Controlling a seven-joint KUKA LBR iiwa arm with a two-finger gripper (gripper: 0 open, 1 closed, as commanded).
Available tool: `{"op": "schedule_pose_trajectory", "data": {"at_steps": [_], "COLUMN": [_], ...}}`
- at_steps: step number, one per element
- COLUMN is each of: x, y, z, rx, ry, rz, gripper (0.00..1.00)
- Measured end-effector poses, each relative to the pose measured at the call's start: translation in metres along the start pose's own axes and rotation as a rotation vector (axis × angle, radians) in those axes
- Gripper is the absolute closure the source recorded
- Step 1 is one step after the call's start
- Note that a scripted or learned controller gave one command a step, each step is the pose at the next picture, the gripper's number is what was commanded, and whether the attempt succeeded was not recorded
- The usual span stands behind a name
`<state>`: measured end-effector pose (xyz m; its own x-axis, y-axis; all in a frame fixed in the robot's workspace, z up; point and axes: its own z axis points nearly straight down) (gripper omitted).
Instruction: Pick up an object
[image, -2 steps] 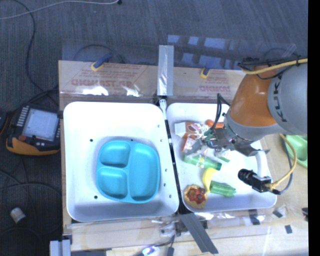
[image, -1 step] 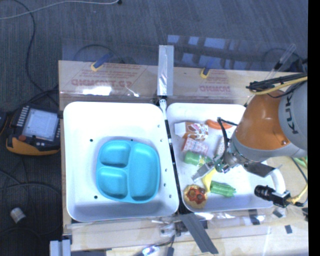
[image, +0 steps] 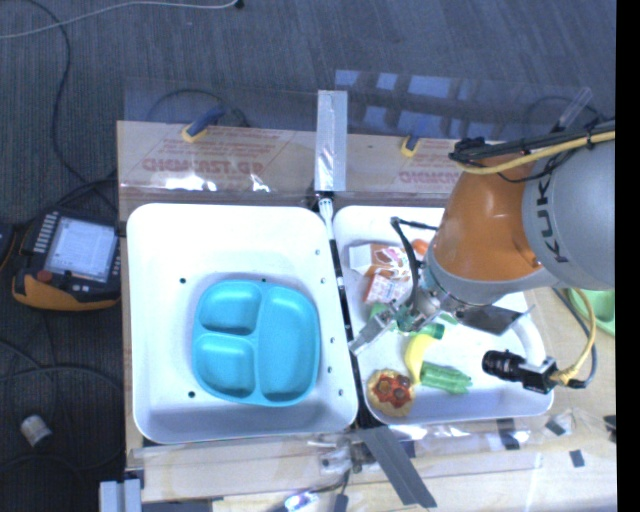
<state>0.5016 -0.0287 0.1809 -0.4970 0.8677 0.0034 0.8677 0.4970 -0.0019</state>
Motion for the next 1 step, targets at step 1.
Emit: {"op": "schedule_pose_trajectory", "data": {"at_steps": [1], "x": [-0.0676], "y": [-0.0312], "z": [0.0615], "rx": [0.003], "ry": [-0.001], "rz": [-0.120], "gripper": [0.00]}}
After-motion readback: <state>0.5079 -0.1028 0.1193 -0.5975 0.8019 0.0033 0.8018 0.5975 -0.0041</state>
